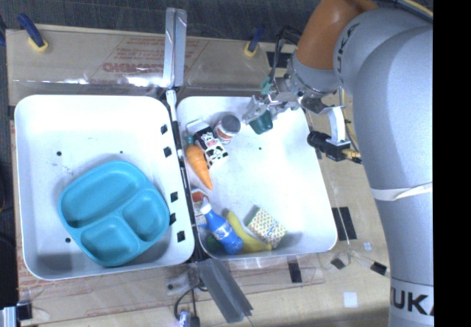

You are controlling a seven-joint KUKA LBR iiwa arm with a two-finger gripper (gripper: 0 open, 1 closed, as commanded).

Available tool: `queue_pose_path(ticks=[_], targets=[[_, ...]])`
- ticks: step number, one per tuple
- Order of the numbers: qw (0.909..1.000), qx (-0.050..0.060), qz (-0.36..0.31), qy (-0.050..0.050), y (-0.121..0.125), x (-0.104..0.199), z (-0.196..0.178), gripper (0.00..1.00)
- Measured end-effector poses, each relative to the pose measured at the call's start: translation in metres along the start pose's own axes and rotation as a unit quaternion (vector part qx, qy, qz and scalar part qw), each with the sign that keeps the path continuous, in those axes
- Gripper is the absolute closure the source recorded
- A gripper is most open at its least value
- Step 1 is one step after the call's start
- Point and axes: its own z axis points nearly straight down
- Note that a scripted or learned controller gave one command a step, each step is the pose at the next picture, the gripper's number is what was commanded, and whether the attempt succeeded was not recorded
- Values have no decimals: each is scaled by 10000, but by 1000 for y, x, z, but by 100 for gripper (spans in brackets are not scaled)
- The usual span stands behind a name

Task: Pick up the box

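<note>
Dark carpet-like flooring surrounds the surface (88, 53), a pale board with red print under clear film, on which two shallow white bins sit side by side.

From the overhead camera, the left bin (29, 171) holds a blue divided plate (114, 211) lying flat toward its near side. The right bin (309, 193) carries a cluster of things along its left wall and near edge: a small can (229, 125) near the far left corner, a black-and-white patterned carton (212, 149) just beside it, an orange carrot (199, 166) touching that carton, a blue bottle (221, 231), a yellow banana (243, 233) beside the bottle, and the box (266, 227), patterned yellow and white, tilted against the banana at the near edge.

The grey arm (390, 112) reaches in from the right. Its gripper (261, 113) hangs over the far edge of the right bin, well apart from the box, and a teal object (261, 124) sits at its tip. Whether the fingers are spread or clenched, I cannot tell.
</note>
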Motion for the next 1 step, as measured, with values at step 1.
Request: queue_pose_path(ticks=[1], targets=[[9999, 11, 146, 4, -81, -29, 71, 100]])
